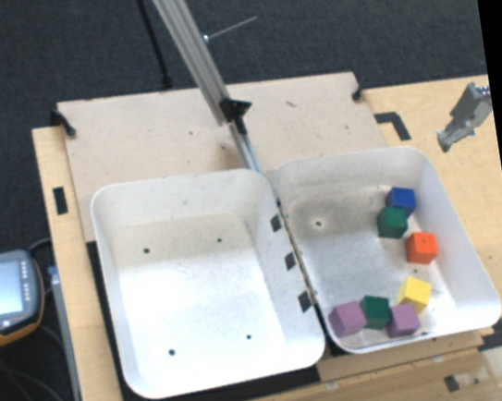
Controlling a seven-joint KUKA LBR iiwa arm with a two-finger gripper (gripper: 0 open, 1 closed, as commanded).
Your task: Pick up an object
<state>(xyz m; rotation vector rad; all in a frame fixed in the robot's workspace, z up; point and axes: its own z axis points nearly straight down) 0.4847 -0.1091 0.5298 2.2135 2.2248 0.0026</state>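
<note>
Grey metal at the far right edge is my gripper [465, 119], hanging over the bench outside the right bin [467, 237]; whether it is open or closed I cannot tell. Well apart from it, along the bin's right and near sides, lie blue [402, 198], green [392, 221], orange [422, 247], yellow [415, 292] and purple [347, 318] blocks.

A pale wooden worktop [220, 120] stands on dark carpet [41, 49]. A slanted aluminium rail [193, 49] rises from its far edge. Off the worktop's left side sits a grey-screened handheld pendant [1, 290] with an orange underside.
</note>
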